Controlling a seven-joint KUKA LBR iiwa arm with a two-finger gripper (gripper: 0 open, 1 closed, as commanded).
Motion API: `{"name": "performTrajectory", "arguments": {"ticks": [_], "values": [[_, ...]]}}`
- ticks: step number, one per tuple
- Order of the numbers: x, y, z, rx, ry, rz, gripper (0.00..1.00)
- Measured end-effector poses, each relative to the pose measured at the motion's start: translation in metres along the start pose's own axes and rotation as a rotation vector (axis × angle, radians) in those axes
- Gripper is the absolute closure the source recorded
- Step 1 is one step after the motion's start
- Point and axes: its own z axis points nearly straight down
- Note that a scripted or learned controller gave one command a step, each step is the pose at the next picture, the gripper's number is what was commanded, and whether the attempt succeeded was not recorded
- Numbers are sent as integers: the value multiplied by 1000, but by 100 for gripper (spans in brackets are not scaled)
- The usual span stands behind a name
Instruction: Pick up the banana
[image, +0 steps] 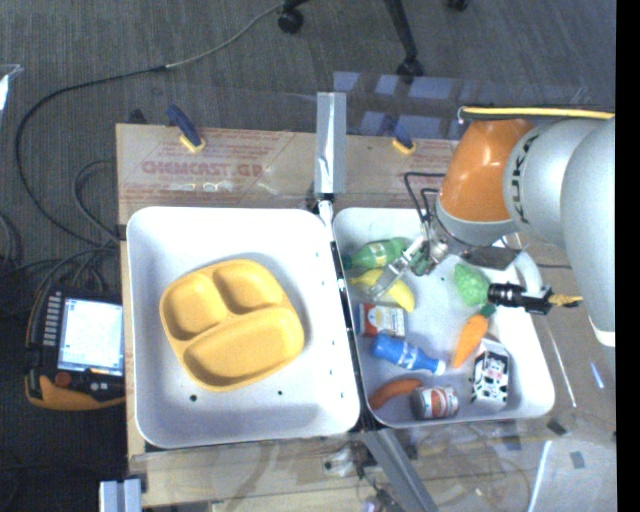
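The yellow banana (398, 293) lies in the upper left part of the right bin (535, 398), just below a green bottle (377, 252). My gripper (410, 264) hangs low over the bin, right at the banana's upper end and beside the bottle. The wrist and its orange band (480, 185) hide most of the tool from above. Whether the gripper touches the banana cannot be made out.
Around the banana lie a red-and-white carton (382, 320), a blue bottle (405, 353), a carrot (468, 340), a green vegetable (470, 283), a cow-print carton (490, 375), a can (435, 402) and a red sausage (393, 390). The left bin (150, 250) holds a yellow divided plate (235, 322).
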Motion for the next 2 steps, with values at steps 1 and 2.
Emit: {"name": "performTrajectory", "arguments": {"ticks": [1,2], "values": [[0,2,-11,-6,0,1,100],[40,47,-172,7,5,204,100]]}}
